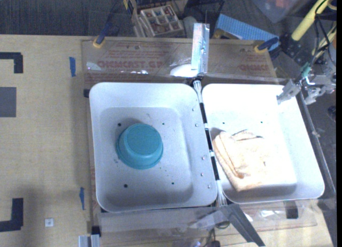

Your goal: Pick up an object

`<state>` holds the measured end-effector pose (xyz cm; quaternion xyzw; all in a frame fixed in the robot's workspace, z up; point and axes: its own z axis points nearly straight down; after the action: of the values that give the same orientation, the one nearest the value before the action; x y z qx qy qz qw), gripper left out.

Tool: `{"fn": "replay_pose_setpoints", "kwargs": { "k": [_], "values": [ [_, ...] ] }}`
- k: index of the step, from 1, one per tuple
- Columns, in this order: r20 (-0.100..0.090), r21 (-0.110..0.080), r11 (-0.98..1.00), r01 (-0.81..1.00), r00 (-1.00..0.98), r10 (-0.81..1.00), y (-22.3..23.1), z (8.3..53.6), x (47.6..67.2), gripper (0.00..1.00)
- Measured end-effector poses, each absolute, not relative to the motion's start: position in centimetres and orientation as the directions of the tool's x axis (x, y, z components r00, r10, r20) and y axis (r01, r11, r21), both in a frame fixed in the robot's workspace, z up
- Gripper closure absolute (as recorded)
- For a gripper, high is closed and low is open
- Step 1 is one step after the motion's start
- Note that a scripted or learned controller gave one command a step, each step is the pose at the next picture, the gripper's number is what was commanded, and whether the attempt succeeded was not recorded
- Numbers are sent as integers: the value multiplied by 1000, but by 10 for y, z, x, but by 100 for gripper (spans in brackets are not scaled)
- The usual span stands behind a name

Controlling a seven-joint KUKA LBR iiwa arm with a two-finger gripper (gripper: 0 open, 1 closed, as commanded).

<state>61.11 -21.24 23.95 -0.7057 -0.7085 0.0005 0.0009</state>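
Honestly, you will get little from the writing: red letters run along the clear plastic sheet lying behind the left bin, but they are too faint and glared over to read.

Take the left bin as your landmark. On its floor, a bit left of middle, sits a teal bowl, round and seemingly upside down, so it has no long axis to speak of.

Right beside that bin, touching along the shared edge, is the right bin. In it lies a tan folded cloth, flat, its long axis slanting from near the shared edge toward the bin's front right; it looks washed out by the light.

Well to the right of the left bin, past the right bin's far corner, you can see the gripper at the rim. You cannot tell whether it is spread or pressed together.
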Motion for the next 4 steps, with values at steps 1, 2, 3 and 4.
{"fn": "replay_pose_setpoints", "kwargs": {
  "k": [1,2,3,4],
  "values": [
    [1,-2,203,979,-203,979,-223,191,591,0],
    [2,-3,-7,1000,7,1000,-223,191,531,0],
    [0,2,43,999,-43,999,-129,92,555,0],
    [-1,3,39,999,-39,999,-131,101,555,100]
  ]
}}
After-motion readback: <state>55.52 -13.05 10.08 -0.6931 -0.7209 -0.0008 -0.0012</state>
